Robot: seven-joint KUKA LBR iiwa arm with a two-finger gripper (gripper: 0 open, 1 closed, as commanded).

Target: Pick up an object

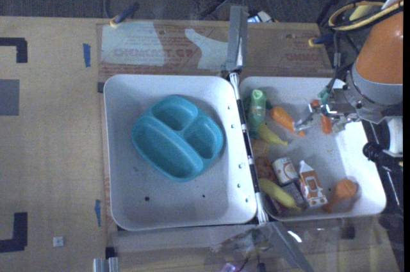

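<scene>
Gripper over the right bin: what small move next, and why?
Probably a short move left and down toward the carrot. The gripper sits over the right bin, just right of the carrot, with nothing visibly held. The carrot is the closest item and lies fairly apart from the others.

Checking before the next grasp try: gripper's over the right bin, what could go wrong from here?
1. The gripper hovers near the carrot with other small items close by, so it may close on air or nudge the carrot away.
2. The items in the right bin are crowded: the green bottle, banana and carton lie close together, so a grasp could catch two or knock one aside.
</scene>
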